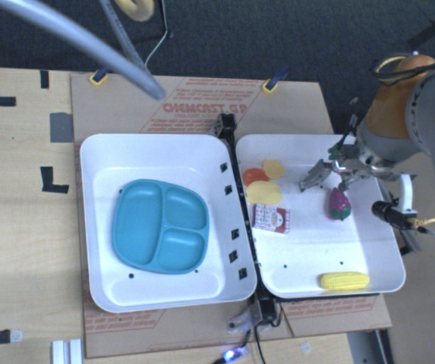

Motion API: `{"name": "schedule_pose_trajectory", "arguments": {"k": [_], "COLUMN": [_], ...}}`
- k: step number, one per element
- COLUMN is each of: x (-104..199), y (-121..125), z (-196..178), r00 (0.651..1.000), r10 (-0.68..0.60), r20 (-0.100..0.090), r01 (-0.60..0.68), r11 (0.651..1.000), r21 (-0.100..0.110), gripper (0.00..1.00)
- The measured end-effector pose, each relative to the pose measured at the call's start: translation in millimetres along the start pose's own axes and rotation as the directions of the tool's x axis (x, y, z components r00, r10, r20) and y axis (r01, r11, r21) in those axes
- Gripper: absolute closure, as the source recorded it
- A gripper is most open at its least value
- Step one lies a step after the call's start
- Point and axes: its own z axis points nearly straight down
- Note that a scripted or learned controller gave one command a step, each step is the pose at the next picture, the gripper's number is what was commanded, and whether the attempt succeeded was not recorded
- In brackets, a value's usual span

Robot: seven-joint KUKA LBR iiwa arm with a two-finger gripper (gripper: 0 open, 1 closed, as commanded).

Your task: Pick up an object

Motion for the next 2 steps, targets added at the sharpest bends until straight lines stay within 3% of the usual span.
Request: {"name": "schedule_pose_trajectory", "arguments": {"k": [1,2], "x": [0.7,0.4], "y": [0.6,1.7], "z": [44.3,31.1], "r00": [1.000,1.000], "r10": [-0.001,-0.001], "r20": [0.001,0.004], "r01": [0.001,0.001], "r11": [1.000,1.000], "r21": [-0.005,-0.009], "gripper": [0.00,1.00]}}
